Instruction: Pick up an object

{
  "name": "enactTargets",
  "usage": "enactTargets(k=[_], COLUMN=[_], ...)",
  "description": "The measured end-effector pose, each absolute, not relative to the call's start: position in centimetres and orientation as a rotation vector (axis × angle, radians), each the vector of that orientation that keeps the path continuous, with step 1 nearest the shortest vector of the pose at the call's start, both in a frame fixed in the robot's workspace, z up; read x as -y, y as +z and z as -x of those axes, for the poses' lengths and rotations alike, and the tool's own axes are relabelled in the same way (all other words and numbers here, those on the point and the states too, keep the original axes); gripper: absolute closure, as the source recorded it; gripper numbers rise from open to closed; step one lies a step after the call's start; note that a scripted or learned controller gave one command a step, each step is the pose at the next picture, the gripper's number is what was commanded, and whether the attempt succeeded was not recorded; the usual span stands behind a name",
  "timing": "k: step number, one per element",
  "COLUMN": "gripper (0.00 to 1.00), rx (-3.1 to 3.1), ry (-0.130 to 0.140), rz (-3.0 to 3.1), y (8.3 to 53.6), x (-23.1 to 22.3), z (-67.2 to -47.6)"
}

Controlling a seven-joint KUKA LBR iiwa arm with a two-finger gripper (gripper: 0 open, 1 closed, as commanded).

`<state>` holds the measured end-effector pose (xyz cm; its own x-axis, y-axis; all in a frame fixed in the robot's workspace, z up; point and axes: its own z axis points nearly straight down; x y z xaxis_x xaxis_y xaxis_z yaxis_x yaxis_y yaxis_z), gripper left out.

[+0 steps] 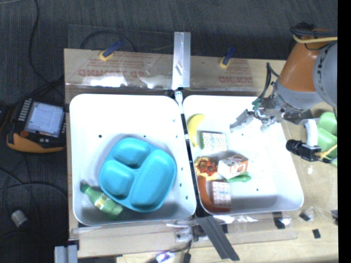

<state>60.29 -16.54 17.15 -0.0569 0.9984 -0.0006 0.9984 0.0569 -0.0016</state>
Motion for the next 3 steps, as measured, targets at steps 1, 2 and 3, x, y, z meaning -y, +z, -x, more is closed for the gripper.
enactTargets(k=[1,2,3], gripper=[0.0,1.0,0.0], rx=[2.271,2.27,2.269], ry=[0.003,0.003,0.003], rz=[2.165,2.166,2.165], y=[13.18,14.03,14.01], x=[12.04,12.08,12.07], z=[-53.4,-53.44,-53.43])
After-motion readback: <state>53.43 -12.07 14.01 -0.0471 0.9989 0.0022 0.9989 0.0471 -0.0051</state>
